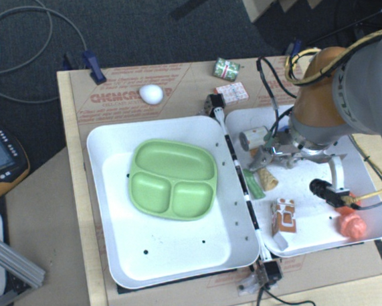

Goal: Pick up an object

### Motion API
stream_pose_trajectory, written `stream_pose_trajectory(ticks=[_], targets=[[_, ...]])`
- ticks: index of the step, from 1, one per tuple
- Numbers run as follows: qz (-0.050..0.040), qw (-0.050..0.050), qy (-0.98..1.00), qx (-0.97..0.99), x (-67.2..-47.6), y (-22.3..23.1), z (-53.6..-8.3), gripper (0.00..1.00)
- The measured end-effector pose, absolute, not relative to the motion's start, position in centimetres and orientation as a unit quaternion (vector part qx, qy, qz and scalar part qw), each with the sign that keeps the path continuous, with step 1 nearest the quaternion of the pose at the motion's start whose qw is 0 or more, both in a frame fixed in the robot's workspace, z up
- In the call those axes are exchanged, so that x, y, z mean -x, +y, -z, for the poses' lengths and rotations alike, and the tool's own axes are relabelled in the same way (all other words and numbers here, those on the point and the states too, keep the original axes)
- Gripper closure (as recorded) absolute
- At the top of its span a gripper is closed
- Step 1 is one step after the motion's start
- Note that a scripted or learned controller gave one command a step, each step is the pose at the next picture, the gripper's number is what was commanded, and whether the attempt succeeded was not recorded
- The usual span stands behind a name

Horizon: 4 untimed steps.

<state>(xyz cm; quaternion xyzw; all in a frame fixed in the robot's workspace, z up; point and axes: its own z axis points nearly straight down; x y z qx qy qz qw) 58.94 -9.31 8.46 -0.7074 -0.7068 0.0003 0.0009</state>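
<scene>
Several candidates, none lifted yet. My hand (267, 158) low in right bin (320, 237), upper-left part; whether open or shut, I cannot tell. Cork-like piece (267, 178) just below hand, green strip (254, 183) beside it. Patterned packet (284, 215) further below; pink toy (352, 224) well apart. I judge grasp and lift both left.

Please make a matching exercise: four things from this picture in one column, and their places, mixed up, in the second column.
Things:
1. light green three-compartment plastic plate
2. white egg-shaped ball
3. pink-orange soft toy
4. small green and white can

Places:
A. near corner of the right bin
B. on the cardboard behind the left bin
C. in the left bin
D. on the cardboard behind the right bin

Pairs: 1-C, 2-B, 3-A, 4-D
</scene>
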Motion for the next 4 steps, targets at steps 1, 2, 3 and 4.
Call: stream_pose_trajectory(ticks=[1,2,3,4], targets=[[-0.0005,0.001,-0.707,0.707,-58.3,-9.4,-8.5,0.0],[-0.0005,0.001,-0.707,0.707,-55.6,-9.2,-8.4,0.0],[0.0,0.0,-0.707,0.708,-55.6,-9.2,-9.4,1.0],[0.0013,0.0,-0.708,0.706,-59.5,-1.0,-18.6,1.0]])
